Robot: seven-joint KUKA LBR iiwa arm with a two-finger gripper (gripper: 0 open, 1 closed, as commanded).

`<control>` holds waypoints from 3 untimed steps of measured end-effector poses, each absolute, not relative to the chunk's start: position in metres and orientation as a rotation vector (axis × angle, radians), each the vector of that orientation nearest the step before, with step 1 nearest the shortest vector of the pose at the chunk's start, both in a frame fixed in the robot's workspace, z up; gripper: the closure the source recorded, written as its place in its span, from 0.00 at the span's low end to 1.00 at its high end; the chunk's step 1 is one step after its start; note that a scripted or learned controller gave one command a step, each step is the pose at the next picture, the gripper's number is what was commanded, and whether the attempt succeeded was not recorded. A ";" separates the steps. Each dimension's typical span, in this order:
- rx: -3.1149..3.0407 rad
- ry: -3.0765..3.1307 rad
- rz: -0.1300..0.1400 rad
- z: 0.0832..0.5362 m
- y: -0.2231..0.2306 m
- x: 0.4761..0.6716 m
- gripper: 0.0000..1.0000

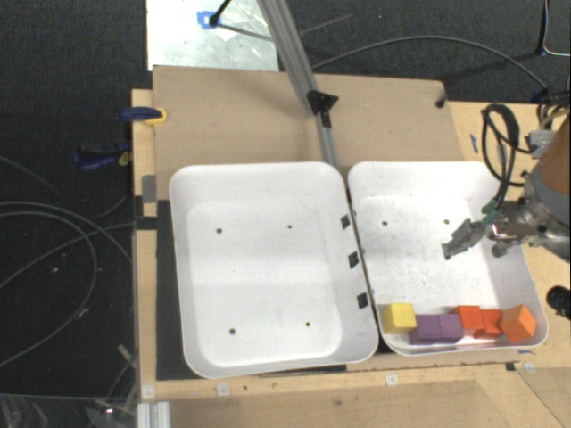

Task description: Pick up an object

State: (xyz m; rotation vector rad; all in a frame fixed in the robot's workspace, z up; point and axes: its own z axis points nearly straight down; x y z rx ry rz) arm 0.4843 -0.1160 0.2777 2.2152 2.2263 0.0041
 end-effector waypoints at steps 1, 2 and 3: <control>2.217 2.230 -0.003 0.180 -0.104 0.528 0.00; 2.210 2.230 0.007 0.238 -0.064 0.484 0.00; 2.216 2.224 0.003 0.235 -0.066 0.485 0.00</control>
